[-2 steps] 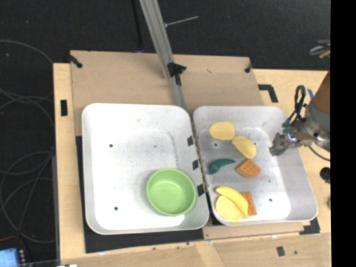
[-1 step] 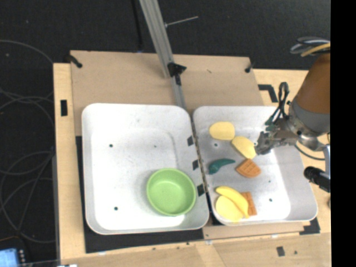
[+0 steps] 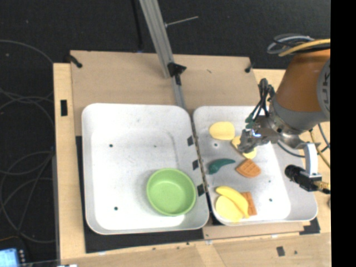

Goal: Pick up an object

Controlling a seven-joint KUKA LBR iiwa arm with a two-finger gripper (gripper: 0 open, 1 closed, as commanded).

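Reaching in from the right: the grey arm point(image 3: 303, 93) with its orange band, hanging over the right bin point(image 3: 278, 207).
Gripper: the gripper point(image 3: 248, 140) sits low over the upper middle of the right bin, just right of the yellow oval piece point(image 3: 222, 130).
Jaws: whether they are apart or closed cannot be told; the fingertips are too small and dark against the clutter.
Under the gripper: a small pale yellow piece point(image 3: 246, 151) shows at the fingertips, touching them or just below; whether it is gripped cannot be told.
Orange waffle-like piece point(image 3: 248, 169): lies just below the gripper, in the middle of the right bin.
Dark green piece point(image 3: 220, 164): lies left of the orange piece, near the right bin's left wall.
Banana point(image 3: 232, 198): lies at the front of the right bin, with a round yellow piece point(image 3: 226, 208) touching it below and a thin orange strip point(image 3: 250, 203) at its right.
Green bowl point(image 3: 171, 191): stands upright in the left bin point(image 3: 111, 132), at its front corner nearest the right bin.
Bench: a metal pole point(image 3: 158, 35) slants up behind the two bins.
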